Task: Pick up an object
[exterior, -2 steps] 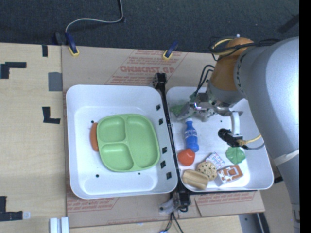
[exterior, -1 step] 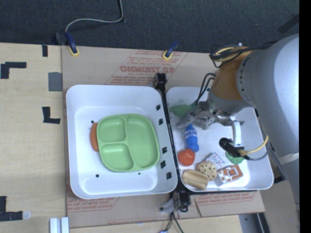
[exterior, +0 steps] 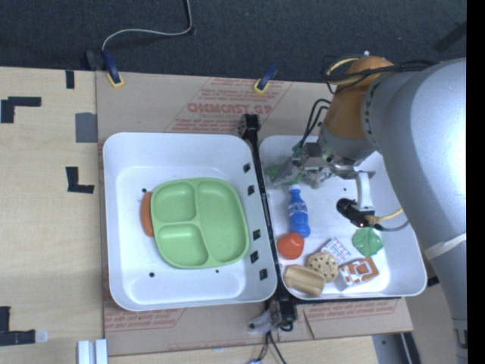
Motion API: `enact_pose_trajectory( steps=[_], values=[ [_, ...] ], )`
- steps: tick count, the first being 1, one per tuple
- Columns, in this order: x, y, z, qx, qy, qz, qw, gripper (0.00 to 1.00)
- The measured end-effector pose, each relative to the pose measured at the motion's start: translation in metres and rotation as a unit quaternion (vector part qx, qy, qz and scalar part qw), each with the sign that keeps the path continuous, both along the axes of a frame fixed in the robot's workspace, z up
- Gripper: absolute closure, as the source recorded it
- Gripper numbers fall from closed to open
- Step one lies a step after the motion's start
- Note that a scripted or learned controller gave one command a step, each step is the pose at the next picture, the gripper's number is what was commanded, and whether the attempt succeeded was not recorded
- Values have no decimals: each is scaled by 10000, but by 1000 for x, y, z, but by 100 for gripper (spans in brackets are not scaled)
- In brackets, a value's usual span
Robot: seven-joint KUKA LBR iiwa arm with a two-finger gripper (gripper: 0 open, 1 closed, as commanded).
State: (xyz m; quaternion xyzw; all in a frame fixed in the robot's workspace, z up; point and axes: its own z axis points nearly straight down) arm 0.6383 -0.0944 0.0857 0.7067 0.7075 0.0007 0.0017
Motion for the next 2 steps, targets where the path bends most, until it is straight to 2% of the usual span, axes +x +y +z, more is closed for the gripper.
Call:
enact_pose_trajectory(
  steps=[1, 2],
  values=[
    [31, 1, -1, 2, 9, 5, 10000, 0],
    [29, 1, 9, -9, 32, 8, 10000, 100]
  ],
)
